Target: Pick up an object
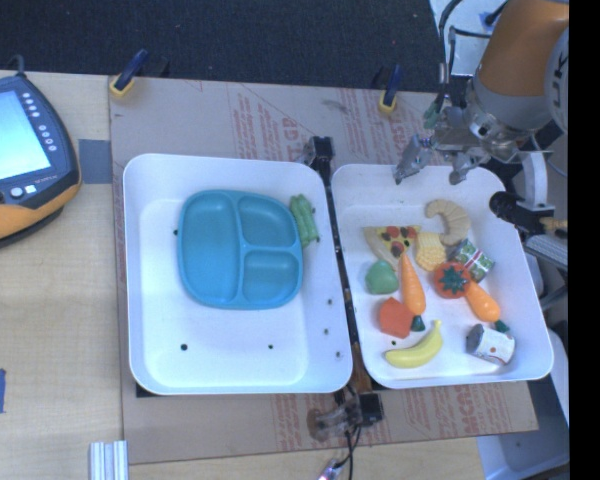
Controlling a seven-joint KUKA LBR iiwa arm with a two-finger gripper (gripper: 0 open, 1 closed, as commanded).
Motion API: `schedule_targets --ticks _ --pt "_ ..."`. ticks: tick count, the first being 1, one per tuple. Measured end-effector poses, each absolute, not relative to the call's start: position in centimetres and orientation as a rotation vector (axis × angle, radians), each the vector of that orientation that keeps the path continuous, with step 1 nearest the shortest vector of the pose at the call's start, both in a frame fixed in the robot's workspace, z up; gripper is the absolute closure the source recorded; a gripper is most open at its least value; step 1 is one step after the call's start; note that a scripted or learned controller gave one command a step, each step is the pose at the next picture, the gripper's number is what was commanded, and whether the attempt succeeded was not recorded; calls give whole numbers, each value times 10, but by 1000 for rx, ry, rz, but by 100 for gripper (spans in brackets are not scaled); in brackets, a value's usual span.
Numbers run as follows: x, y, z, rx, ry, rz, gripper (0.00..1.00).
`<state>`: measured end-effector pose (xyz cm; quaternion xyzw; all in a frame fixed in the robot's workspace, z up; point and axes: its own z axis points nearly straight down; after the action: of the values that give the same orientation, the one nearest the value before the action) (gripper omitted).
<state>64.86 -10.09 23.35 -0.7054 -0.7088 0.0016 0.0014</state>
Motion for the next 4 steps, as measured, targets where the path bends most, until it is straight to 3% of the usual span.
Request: schedule_targets --ticks 1,2,3,4 --pt "656 -111 140 -2214 -2225 8 0" --pt "656 -111 91 -2214 -2225 9 0" --pt "638 -116 92 -2214 -2225 9 0" --pt "638 -117 102 -2213 -2225 12 100"
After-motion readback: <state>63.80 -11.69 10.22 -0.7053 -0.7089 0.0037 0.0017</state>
